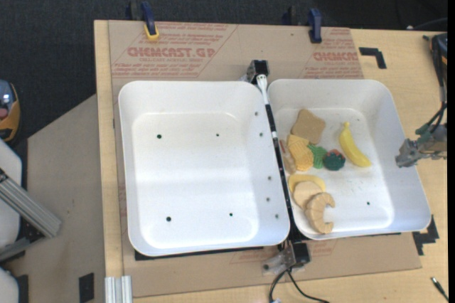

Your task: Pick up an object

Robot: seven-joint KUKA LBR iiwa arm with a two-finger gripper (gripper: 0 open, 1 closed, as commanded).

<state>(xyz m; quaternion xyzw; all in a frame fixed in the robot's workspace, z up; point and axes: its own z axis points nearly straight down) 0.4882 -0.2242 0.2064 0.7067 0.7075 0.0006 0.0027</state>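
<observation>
Banana (354, 146) in right bin (380, 99), tool (410, 152) at bin's right rim

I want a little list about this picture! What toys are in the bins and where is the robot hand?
left bin: white, holds no toys
right bin: white, holds the toy food
banana: yellow, right of the pile
brown slice: at the pile's top
green and red toy: beside the banana
croissant: tan, nearest the front
gripper: over the right bin's right rim, touching no toy
</observation>
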